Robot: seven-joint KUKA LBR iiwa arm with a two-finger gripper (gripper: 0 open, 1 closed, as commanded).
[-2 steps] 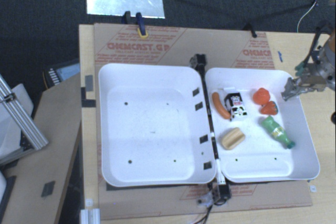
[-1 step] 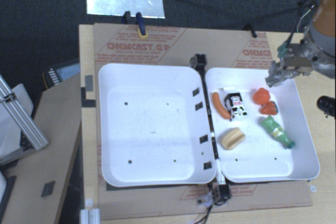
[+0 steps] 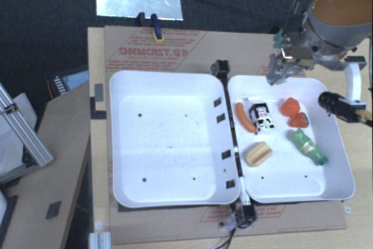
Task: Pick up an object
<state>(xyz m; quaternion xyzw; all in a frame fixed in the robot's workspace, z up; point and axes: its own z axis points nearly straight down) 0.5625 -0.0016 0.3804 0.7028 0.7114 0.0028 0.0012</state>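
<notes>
A: Looking down on the table [image 3: 99, 119], what sits in the 2 bins?

B: All of it lies in the right bin [image 3: 338, 183]: an orange sausage [image 3: 245, 117], a small black-and-white carton [image 3: 261, 115] just beside it, a tan bread roll [image 3: 257, 154] below them, 2 red pieces [image 3: 294, 113] close together, and a green bottle [image 3: 308, 147] lying tilted toward the right rim.

A: And the tool?

B: The tool [image 3: 281, 74] hangs over the far rim of the right bin, near its upper left corner, apart from every object. Nothing is between its fingers. I cannot tell whether they are spread or closed.

A: Where is the open room?

B: The near half of the right bin is bare floor below the roll and bottle. The left bin [image 3: 116, 143] shows bare white floor from rim to rim. The sausage lies near the divider where the 2 bins meet.
</notes>
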